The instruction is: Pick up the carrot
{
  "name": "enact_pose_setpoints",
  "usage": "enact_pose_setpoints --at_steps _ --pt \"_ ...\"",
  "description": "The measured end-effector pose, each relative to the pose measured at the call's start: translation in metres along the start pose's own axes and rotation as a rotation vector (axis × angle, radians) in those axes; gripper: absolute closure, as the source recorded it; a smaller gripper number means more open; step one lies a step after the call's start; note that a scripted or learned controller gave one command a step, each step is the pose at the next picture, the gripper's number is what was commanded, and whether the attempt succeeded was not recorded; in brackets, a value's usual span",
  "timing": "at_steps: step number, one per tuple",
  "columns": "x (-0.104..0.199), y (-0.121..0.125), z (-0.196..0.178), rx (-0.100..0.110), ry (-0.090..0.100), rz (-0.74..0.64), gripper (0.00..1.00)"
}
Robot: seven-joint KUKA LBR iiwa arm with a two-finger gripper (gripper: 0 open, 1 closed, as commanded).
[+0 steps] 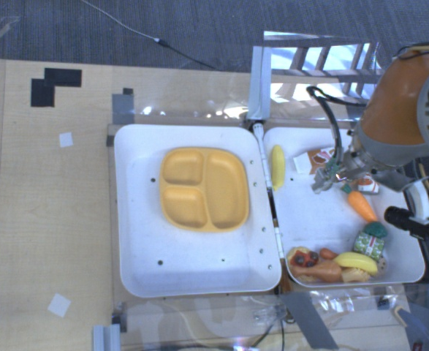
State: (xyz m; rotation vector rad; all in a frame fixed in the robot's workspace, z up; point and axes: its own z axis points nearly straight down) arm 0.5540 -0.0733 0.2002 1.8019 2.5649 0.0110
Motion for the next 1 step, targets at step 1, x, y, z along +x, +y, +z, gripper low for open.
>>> enact_pose_setpoints --at_steps 1 --pt "-0.0623 -0.0201 0.1032 0.008 0.000 -0.238 1.00"
